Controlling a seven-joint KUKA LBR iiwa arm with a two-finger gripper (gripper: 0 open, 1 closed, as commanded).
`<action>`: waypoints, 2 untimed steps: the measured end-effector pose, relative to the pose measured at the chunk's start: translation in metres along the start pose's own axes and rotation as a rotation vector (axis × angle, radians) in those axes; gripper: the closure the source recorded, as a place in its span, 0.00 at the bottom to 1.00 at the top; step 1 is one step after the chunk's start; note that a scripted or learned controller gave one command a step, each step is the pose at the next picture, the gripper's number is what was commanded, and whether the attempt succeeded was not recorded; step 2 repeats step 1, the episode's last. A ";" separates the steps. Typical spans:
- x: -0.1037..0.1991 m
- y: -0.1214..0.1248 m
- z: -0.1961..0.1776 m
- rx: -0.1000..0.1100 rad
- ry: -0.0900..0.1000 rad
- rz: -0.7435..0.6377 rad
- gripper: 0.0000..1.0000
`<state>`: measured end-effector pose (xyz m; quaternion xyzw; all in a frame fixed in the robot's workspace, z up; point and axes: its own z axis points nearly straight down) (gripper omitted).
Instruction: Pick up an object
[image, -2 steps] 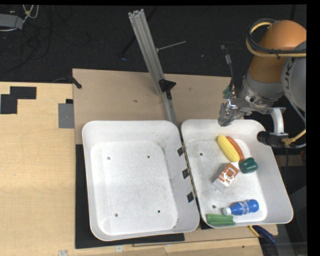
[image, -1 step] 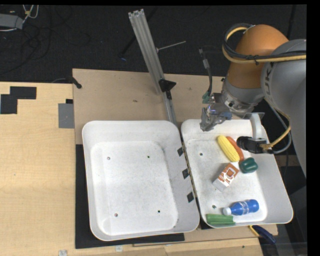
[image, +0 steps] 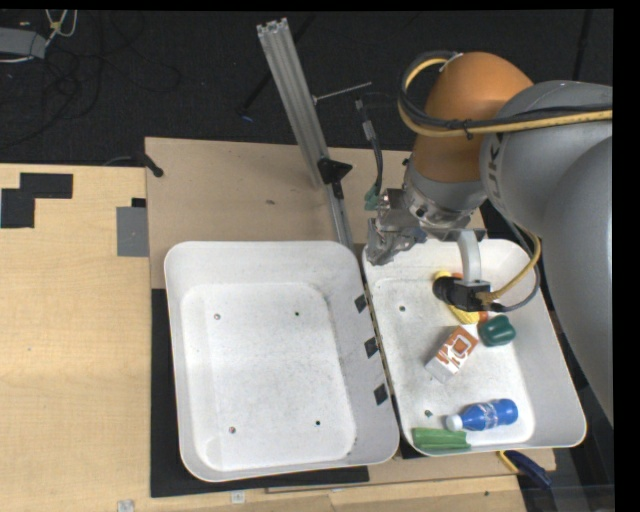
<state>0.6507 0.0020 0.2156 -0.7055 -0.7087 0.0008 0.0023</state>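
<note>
My gripper (image: 382, 245) hangs over the far left corner of the right bin (image: 405, 300), beside the divider between the bins. Nothing shows in its grasp. Several objects lie in that bin, to the right of and nearer than the gripper. An orange-and-white box (image: 453, 352) rests near the middle. A dark green rounded piece (image: 496, 330) sits just right of the box. A blue bottle (image: 487, 414) lies on its side near the front edge. A flat green item (image: 438, 438) lies at the front rim.
The left bin (image: 190, 300) stands beside the right one, with black clips (image: 370, 346) along the shared edge. A slanted metal rail (image: 300, 110) rises behind the bins, close to the gripper. The arm's bulk covers the right bin's far right side.
</note>
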 end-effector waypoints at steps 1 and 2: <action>0.050 0.004 -0.012 -0.003 0.000 0.000 1.00; 0.050 0.004 -0.012 -0.003 0.000 0.000 1.00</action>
